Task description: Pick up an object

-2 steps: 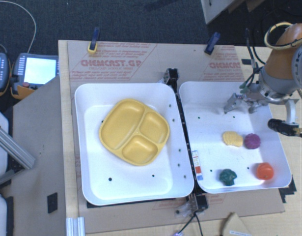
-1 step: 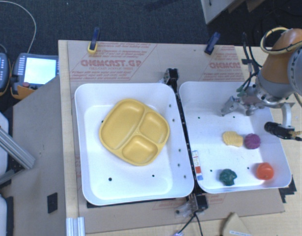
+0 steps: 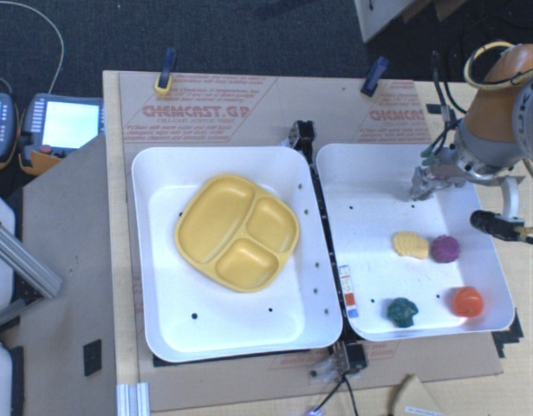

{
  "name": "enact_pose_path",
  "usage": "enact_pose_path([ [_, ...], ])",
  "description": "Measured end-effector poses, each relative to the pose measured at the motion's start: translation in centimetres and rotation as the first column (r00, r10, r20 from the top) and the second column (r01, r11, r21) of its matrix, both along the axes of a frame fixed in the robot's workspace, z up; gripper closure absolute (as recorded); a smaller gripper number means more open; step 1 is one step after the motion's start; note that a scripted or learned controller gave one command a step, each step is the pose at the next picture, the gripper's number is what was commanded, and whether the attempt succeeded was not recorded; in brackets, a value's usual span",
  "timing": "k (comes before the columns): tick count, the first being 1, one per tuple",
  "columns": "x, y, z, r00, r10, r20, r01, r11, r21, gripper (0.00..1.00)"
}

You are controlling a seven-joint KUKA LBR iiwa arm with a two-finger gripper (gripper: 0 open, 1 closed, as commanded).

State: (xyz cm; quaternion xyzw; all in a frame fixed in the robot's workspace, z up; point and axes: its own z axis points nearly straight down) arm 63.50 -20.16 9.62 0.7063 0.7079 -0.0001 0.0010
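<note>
Above the right bin's (image 3: 370,159) back corner hangs the tool (image 3: 425,185) — open or closed, hard to tell.

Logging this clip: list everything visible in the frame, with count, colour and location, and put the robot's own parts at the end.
White bins: 2, side by side on the bench; left bin, right bin.
Divided plate: 1, yellow, three compartments, middle of the left bin.
Pale yellow item: 1, right bin, touching or nearly touching the purple one.
Purple item: 1, right bin, right of the yellow one.
Green item: 1, dark green, near front edge of the right bin.
Orange item: 1, front right corner of the right bin.
Clamps: 2, blue, at the board's far edge and.
Screens: pale, left of the bench.
Arm: 1, grey and orange, entering from the right.
Gripper: 1, over the right bin's far part, away from the items.
</note>
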Motion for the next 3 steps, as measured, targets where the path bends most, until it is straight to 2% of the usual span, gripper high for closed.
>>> enact_pose_path([
  [1, 0.4, 0.9, 6.0, 1.000, 0.000, 0.007, 0.000, 1.000, -0.001, 1.00],
  [3, -0.1, 0.9, 15.1, 1.000, -0.001, 0.006, 0.001, 1.000, -0.001, 1.00],
])
